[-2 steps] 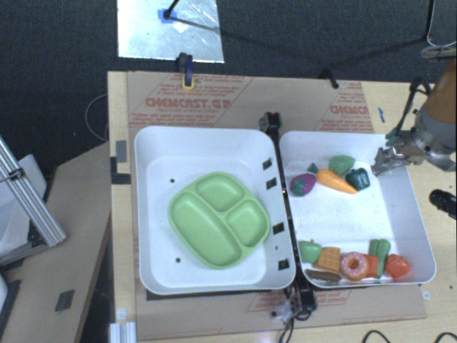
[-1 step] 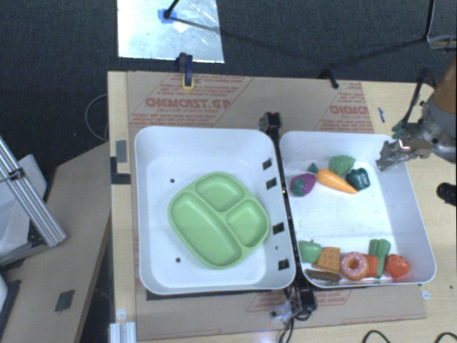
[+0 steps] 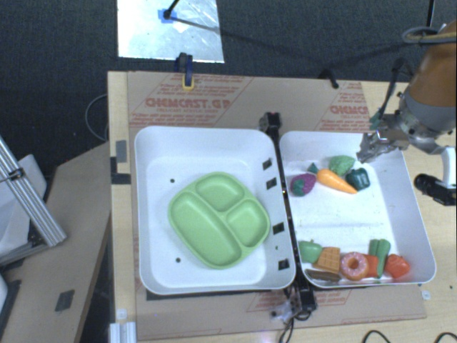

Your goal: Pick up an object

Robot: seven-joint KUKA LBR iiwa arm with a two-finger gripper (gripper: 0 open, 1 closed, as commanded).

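Right bin point(image 3: 410, 213), upper part: carrot point(image 3: 335, 181) between purple toy point(image 3: 303, 184) and dark green toys point(image 3: 350, 170).
Front wall: donut point(image 3: 353, 264), waffle point(image 3: 328, 259), red and green pieces.
Pincer point(image 3: 371, 148): above carrot group; finger state cannot be told.
Left bin point(image 3: 153, 156): green divided plate point(image 3: 218, 220).

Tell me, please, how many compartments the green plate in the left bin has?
3: the green plate has one long compartment along its lower left side and two smaller ones, at the top and at the right. It lies in the left bin.
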